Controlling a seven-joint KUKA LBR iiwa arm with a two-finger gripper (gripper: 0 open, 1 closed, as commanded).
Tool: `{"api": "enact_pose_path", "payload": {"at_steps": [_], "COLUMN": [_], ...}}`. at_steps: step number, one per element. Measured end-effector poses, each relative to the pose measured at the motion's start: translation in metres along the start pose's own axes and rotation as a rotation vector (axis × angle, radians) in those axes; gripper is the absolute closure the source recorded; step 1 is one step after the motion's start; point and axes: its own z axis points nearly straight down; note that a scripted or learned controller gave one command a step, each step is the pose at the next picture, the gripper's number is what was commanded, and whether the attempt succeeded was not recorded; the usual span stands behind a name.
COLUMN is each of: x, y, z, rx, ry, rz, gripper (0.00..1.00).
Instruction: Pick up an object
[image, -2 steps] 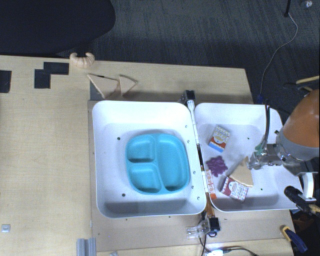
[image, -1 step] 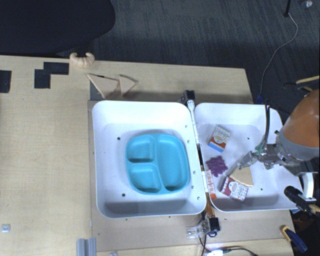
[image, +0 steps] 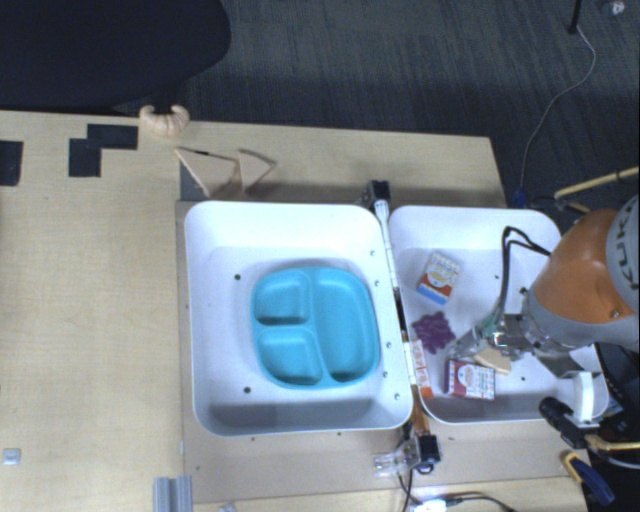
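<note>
My gripper (image: 484, 346) is low inside the right bin (image: 520, 225), near its front, at the end of the grey arm with the orange band (image: 583, 278). Right under it lies a small tan piece (image: 493, 359), and just in front of that a dark red box (image: 469, 380). A purple bunch of grapes (image: 433, 329) lies to the gripper's left. Further back rests a small white, orange and blue carton (image: 438, 277). I cannot tell whether the gripper touches the tan piece.
The left bin (image: 215, 300) holds a blue divided tray (image: 315, 324). A black cable (image: 510, 260) loops from the arm over the right bin. A divider rail (image: 392, 275) runs between the bins. Wooden bench (image: 90, 330) spreads to the left.
</note>
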Motion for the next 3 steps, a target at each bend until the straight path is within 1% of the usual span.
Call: {"api": "enact_pose_path", "payload": {"at_steps": [1,2,3], "x": [0.0,0.054,0.117], "y": [0.002,-0.001,0.053], "z": [-0.011,-0.098,-0.171], "rx": [-0.004,0.007,0.007], "ry": [0.0,0.003,0.004], "rz": [0.0,-0.001,-0.002], "gripper": [1.0,1.0,1.0]}}
